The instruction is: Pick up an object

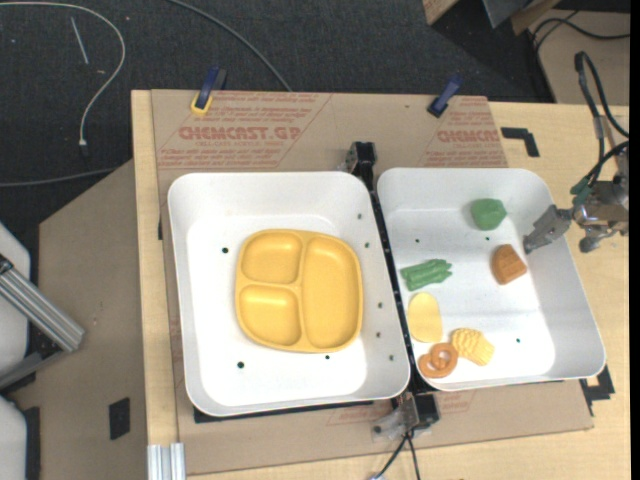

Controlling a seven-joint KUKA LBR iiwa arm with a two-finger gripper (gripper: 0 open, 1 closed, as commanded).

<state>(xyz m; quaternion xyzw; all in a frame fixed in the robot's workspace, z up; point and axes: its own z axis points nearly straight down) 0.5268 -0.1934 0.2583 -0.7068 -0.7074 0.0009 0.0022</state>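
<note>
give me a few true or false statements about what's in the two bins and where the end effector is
1. The yellow divided plate lies in the left bin. True.
2. The right bin holds only two items. False: it holds six, among them a green round piece, a brown block and a green leafy piece.
3. The end effector is at the right bin's right edge, near the brown block. True.
4. The orange pretzel-shaped piece sits on the yellow divided plate. False: it lies in the right bin near its front edge, beside a yellow ridged piece.
5. The end effector holds the green round piece. False: that piece lies on the bin floor, apart from it.
</note>
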